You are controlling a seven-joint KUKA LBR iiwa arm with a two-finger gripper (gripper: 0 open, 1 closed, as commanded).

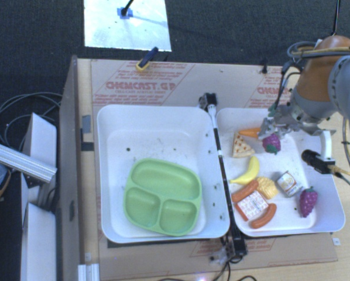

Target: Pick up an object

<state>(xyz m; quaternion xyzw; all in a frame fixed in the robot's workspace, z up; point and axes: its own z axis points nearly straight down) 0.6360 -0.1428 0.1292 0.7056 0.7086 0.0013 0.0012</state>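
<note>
My gripper (273, 134) hangs over the back of the right bin (333, 212), with a purple grape bunch (272, 143) with a green top between its fingers, seemingly lifted a little above the bin floor. Under and around it lie toy foods: an orange carrot (250, 132), a pizza wedge (242, 146), a yellow banana (249, 171), a small can (288, 183), a second purple grape bunch (308, 201), a waffle-like red and white piece (252, 204), a sausage (263, 215) and a yellow crinkled piece (267, 187).
The left bin (113, 133) holds a green three-compartment plate (162, 197) toward its front. A divider rail (219, 151) runs between the bins. Boxes and cables sit off the bench at the left.
</note>
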